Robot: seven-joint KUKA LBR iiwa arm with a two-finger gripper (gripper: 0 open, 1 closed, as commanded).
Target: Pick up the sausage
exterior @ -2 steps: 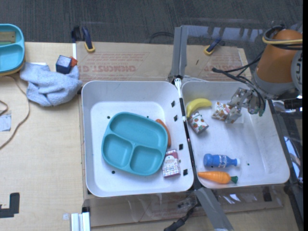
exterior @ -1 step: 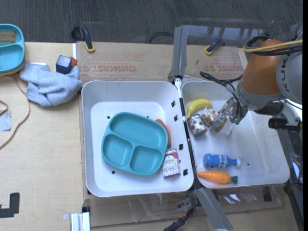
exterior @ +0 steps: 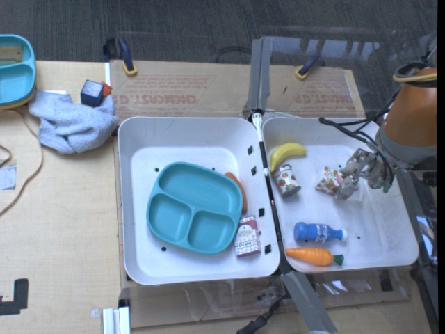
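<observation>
because the sausage (exterior: 236,184) lies half tucked under the right rim of the teal divided plate (exterior: 195,207), just an orange-red arc of it peeks out in the left bin (exterior: 132,186), a little left of the frame's centre, near the wall shared by the two bins. that placement matters: a grasp from above has to slip in between the plate's edge and the bin wall, and the plate may shift if nudged (my judgement, not something seen). below it, a small red-and-white carton (exterior: 247,238) leans against the plate's lower right corner.

across the divider, the right bin (exterior: 389,256) holds a banana (exterior: 286,153) at its upper left, a small printed can (exterior: 286,181) just beneath it, a crinkled snack packet (exterior: 332,181) toward the middle, a blue bottle (exterior: 317,232) and a toy carrot (exterior: 314,257) along the lower edge.

the gripper (exterior: 361,167) hangs over the right bin at the frame's right, beside the packet, well apart from the sausage; whether its claw is open or closed i cannot tell. the pick looks not yet begun.
</observation>
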